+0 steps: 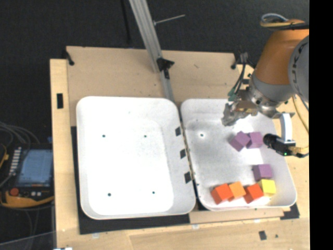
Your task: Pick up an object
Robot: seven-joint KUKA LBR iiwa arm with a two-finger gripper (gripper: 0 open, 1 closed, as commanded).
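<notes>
Fingers (232, 116): opening indiscernible, holding nothing visible, above purple blocks (247, 139)

We've got the grey two-finger gripper (230, 120) hanging over the right shallow white bin (208, 155), just up-left of two purple foam cubes (247, 140). Orange, red and yellow blocks (243, 190) sit along that bin's near edge.

— What colours are the foam cubes in the right white plastic bin (208, 155)?

— Two purple foam cubes (247, 140) touching, a third purple cube (263, 171), a yellow cube (268, 186), two red-orange cubes (222, 192) and (254, 192), and a lighter orange cube (237, 189) between them.

— And the rest?

— The left white bin (130, 155) has small dark dots. The table (114, 72) is pale tan wood. The arm (278, 61) is grey with an orange band.
</notes>
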